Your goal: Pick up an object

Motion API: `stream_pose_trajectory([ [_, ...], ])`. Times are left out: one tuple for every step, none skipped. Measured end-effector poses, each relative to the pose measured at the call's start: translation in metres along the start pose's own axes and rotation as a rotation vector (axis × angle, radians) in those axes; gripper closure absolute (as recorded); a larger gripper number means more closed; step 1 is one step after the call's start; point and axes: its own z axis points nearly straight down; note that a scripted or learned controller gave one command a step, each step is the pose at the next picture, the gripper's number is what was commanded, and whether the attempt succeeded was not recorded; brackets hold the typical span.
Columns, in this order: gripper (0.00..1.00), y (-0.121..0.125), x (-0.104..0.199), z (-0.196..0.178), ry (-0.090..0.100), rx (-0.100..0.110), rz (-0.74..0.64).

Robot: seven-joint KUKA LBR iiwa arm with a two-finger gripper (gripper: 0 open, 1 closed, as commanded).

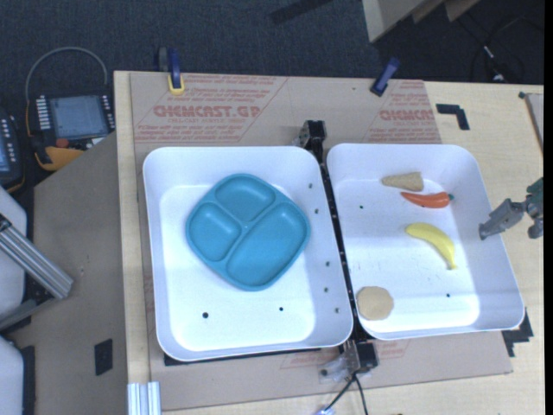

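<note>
Curved yellow plastic banana [433, 243] lies near grey two-finger gripper [504, 220]; likely light, rigid, slick. Grasp across its middle. Pincer state: cannot tell.

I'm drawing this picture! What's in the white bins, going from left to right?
Blue plate → round cookie → tan wedge → red chili pepper → banana → the claw at the right bin's edge.

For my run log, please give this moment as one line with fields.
claw: at right bin right rim, holding nothing | right bin: banana, red pepper, two tan pieces | left bin: blue plate
</note>
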Motion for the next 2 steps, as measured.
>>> stream_pose_trajectory([
  [0.0,0.002,0.001,-0.005,-0.003,-0.011,-0.004],
  [0.0,0.006,0.009,0.053,0.001,-0.004,-0.005],
])
